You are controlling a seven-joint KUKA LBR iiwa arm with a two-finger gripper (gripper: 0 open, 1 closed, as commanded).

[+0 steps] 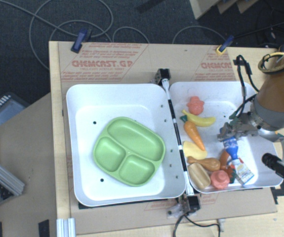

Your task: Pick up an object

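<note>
KUKA arm (276, 95) enters from right, orange band uppermost, grey wrist section below it, angled down and left over right bin (216, 90). Black cable loops along arm's upper-left side. Gripper (230, 134) sits low over right bin's right half, near its middle front to back, dark metal head pointing left toward bin's centre. Fingertips too small and cluttered to read. Black fitting juts from arm's lower edge, just past bin's right rim.
</note>
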